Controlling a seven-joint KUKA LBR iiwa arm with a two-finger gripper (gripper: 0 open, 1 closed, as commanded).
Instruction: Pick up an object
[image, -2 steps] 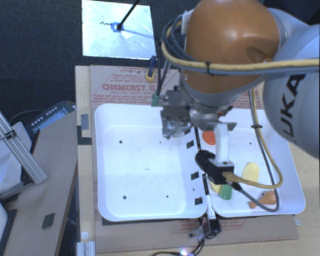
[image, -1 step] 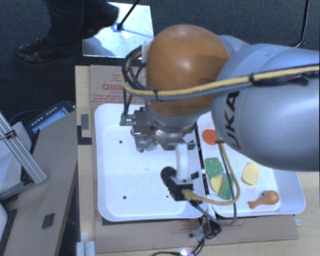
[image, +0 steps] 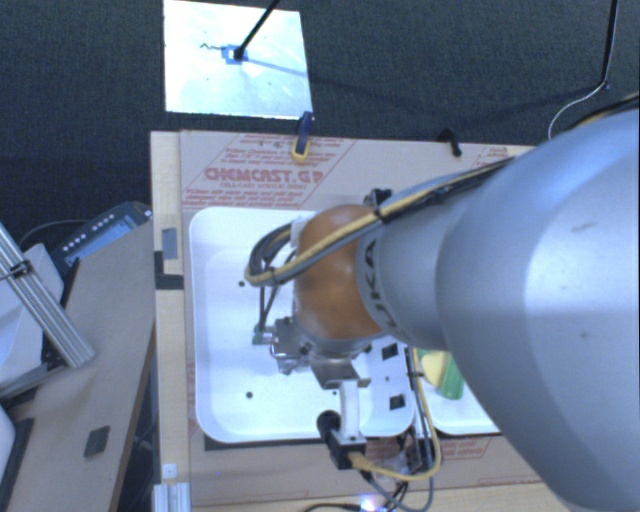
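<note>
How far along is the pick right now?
Done: the arm has reached over the left bin. In hand: nothing that I can see; its bulk covers the claw. Left: the grasp and lift. A yellow-green object lies in the right bin, partly hidden under the arm.

The arm (image: 480, 270) lies across the right of the scene, covering most of the right bin (image: 470, 425) and the left bin's (image: 215, 300) right part. The left bin's left floor is open. A yellow-green object (image: 445, 372) sits beside the arm.
</note>
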